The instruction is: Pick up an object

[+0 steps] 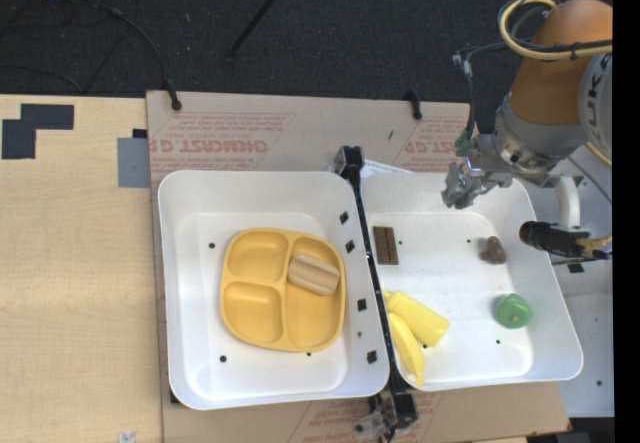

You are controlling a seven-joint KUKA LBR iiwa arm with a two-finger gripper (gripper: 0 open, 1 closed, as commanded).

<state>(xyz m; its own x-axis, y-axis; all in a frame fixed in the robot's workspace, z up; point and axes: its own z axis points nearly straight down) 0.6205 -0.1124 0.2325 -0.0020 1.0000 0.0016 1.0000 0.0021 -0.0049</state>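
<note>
lying below end effector: brown lump

Open floor mid right bin, between bar, rock, green ball & yellow pieces. Yellow pieces crowd near-left corner against divider. Left bin mostly taken by tray w/ block; margins free round it.

In the left bin a plate holds a block; in the right bin a bar lies behind two cones, with a lump behind a ball further right.
</note>
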